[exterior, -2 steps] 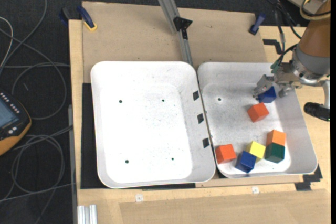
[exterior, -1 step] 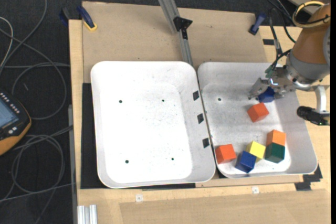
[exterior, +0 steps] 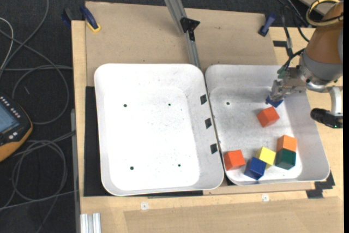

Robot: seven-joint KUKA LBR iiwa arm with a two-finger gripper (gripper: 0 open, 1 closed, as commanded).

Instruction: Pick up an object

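Hovering just above a red-orange cube (exterior: 268,116), gripper (exterior: 276,96), finger state impossible to tell.

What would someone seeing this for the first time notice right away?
Probably the coloured blocks in the right bin: an orange-red block alone mid-bin, and a cluster along the near edge, orange, blue, yellow, green. Next, the gripper poised just above the lone block, reaching in from the right.
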